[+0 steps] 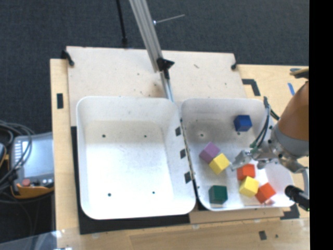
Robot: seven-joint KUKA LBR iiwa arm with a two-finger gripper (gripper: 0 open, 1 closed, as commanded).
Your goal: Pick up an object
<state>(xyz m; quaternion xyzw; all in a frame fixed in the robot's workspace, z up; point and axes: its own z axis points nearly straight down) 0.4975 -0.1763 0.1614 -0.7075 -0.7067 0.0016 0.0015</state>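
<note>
So far nothing picked up. Two-finger metal gripper (253, 158) low in right white plastic bin (221, 108), just above small orange-red block (246, 171). Fingers: cannot tell if spread or pressed. Block sits on bin floor, touching small yellow block (249, 186). Left to do: grab, lift.

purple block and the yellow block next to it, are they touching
Touching: the camera view shows the purple block and the yellow block pressed corner to side, no white bin floor between them.
</note>
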